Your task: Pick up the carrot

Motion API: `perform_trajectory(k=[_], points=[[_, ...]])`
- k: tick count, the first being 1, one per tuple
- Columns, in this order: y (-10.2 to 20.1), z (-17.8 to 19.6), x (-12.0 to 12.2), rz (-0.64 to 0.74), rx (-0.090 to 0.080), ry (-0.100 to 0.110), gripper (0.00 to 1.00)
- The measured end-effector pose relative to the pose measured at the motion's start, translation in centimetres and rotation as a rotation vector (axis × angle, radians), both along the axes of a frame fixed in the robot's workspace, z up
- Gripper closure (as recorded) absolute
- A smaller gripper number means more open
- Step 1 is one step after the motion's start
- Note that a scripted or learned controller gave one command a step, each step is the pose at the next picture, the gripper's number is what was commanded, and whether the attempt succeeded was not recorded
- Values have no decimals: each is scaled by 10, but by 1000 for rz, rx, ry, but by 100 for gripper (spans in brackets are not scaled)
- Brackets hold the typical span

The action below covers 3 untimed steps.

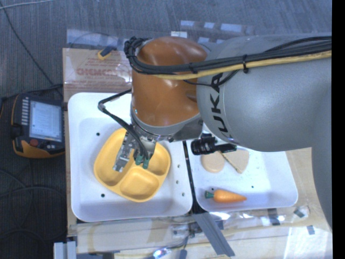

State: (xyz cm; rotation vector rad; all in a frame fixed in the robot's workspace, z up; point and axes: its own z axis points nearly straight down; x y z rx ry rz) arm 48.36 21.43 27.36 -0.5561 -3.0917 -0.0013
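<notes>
the large grey arm with its orange band (167, 85) reaches in from the right and covers the upper middle of the bench, its wrist hanging over the left bin. the two shallow white plastic bins sit side by side: the left bin (89, 198) and the right bin (280, 196). a yellow plastic divided dish (137, 185) with rounded compartments lies tilted in the left bin. the two-finger gripper (133, 159) hangs directly above this dish, fingers spread apart with nothing between them. a black and orange handheld control pendant with a screen (38, 124) lies on the dark carpet left of the bins. in the right bin, a pale beige flat round piece (213, 163) lies beside a pale wedge-shaped piece (240, 159). the small orange carrot with a green tip (228, 197) lies on its side near the front of the right bin, well apart from the gripper.
</notes>
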Motion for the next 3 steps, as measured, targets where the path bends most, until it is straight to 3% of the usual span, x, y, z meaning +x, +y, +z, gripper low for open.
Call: perform_trajectory(k=[1, 2, 3], points=[[-62, 94, 2, -56, -2, -5, 100], [-75, 64, 1, -265, -2, -1, 100], [2, 120, 1, -512, -2, -2, 100]])
